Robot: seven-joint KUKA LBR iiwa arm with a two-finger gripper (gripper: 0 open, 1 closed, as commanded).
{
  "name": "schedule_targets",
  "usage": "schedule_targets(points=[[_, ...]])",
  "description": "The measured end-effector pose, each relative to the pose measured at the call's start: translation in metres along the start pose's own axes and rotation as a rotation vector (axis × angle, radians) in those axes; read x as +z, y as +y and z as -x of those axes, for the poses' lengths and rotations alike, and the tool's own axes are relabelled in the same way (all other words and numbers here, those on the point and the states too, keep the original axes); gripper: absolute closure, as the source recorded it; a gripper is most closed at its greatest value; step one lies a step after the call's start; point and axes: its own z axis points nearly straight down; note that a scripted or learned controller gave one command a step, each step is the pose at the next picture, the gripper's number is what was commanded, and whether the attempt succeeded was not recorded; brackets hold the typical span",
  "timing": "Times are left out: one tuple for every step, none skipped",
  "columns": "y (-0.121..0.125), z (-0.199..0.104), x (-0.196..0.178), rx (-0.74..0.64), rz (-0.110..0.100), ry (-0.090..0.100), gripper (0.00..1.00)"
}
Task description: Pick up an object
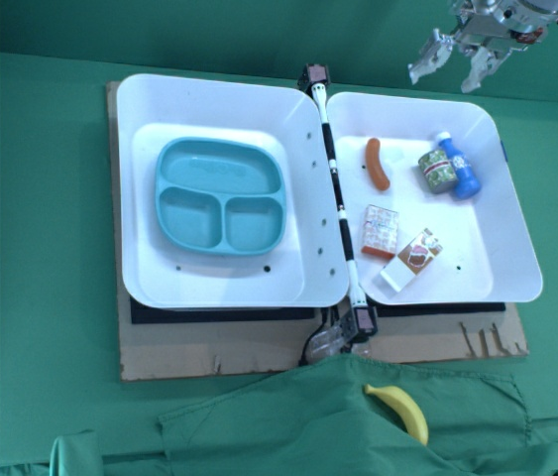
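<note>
My gripper (454, 67) hangs high at the top right, above the far edge of the right bin (511, 266), with its fingers spread open and nothing between them. In that bin lie an orange sausage (378, 163), a green and brown can (437, 170), a blue bottle (459, 165) with a white cap, a small red and white packet (380, 230) and a white carton (409, 259) with a brown picture. The can and the bottle touch each other. All of them lie below and to the left of the gripper.
The left bin (140, 107) holds a teal divided plate (221, 195). A black and white rod (336, 191) runs between the bins. A yellow banana (400, 409) lies on the green cloth (288, 424) in front of the bench.
</note>
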Motion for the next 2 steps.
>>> schedule_targets(points=[[-0.006, 0.029, 0.099, 0.003, -0.008, -0.001, 0.00], [0.005, 0.047, 0.155, -0.001, -0.002, -0.002, 0.00]])
